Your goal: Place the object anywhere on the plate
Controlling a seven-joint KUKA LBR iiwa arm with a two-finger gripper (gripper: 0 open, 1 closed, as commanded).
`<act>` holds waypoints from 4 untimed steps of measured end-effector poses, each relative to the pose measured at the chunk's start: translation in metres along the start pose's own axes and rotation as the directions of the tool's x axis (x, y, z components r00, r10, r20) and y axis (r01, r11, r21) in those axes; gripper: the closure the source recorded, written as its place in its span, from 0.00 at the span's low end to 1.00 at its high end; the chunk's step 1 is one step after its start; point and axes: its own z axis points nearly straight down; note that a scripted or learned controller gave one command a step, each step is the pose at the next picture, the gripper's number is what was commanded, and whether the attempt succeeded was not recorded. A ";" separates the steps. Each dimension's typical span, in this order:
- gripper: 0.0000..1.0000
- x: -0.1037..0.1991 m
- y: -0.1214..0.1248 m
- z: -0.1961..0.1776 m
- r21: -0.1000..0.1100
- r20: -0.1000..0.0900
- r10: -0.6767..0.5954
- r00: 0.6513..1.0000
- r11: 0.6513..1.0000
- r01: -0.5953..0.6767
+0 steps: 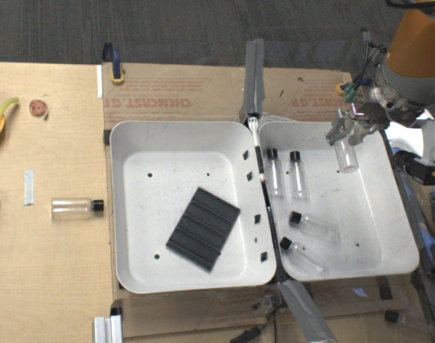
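A wooden bench (46, 263) under cardboard bears two white bins, seen from above. My gripper (346, 140) hangs over the back of the right bin (388, 259), fingers closed on a clear vial (346, 157) that dangles below them, apparently lifted off the floor. Below and to the left, four more capped vials lie in the same bin: two upright in the picture (273, 172) (297, 174) near the divider, two (313, 224) (301, 255) slanted toward the front. Across the divider, the dark ribbed plate (203, 229) lies tilted on the floor of the left bin (131, 148). Another vial (76, 206) rests outside on the bench. Step in hand, as I judge it: carrying after the pick. The next move calls for travel leftward over the divider, descent above the plate, then release.
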 end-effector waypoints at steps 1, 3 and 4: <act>1.00 0.098 -0.062 0.087 0.000 0.000 -0.279 0.960 0.960 0.279; 1.00 0.268 -0.055 0.082 -0.001 0.002 -0.474 0.880 0.880 0.474; 1.00 0.296 -0.107 0.149 0.002 0.001 -0.556 0.831 0.831 0.556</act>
